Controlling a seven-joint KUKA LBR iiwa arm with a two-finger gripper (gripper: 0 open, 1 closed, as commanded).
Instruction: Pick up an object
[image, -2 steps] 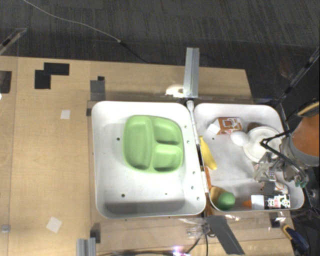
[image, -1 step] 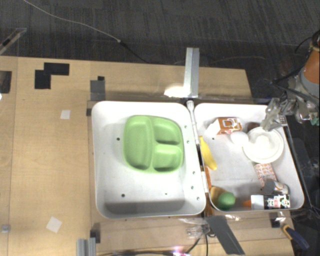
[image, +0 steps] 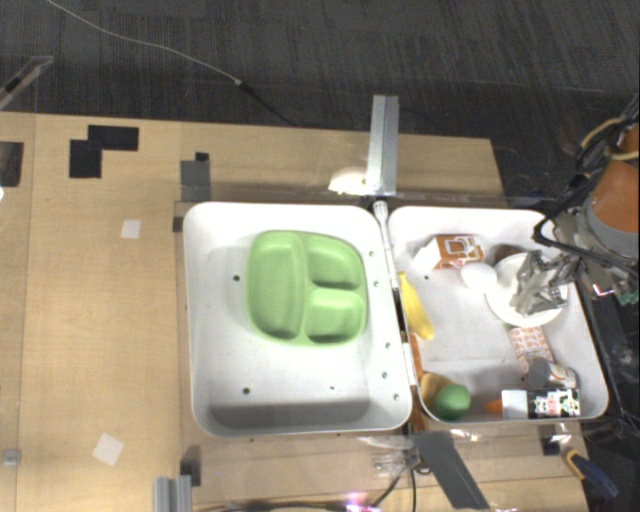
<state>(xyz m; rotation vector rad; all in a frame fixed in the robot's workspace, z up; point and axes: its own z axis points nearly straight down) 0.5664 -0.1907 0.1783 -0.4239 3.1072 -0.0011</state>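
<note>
- Left bin (image: 215, 400): the green divided tray (image: 305, 287) sits upside-down in the middle, with bare white floor all around it, widest toward the near wall.
- Right bin (image: 465, 345): crowded. A yellow banana (image: 414, 310) hugs the dividing wall, a green ball (image: 452, 400) sits in the near left corner, and small packets (image: 545, 400) line the near right edge.
- Bare floor shows in the right bin's centre.
- The arm (image: 612, 205) comes in from the right, wrist angled down.
- The end effector (image: 535, 292) hangs over a white plate (image: 510, 298) by the right wall; whether its fingers are apart, or hold anything, I cannot tell.
</note>
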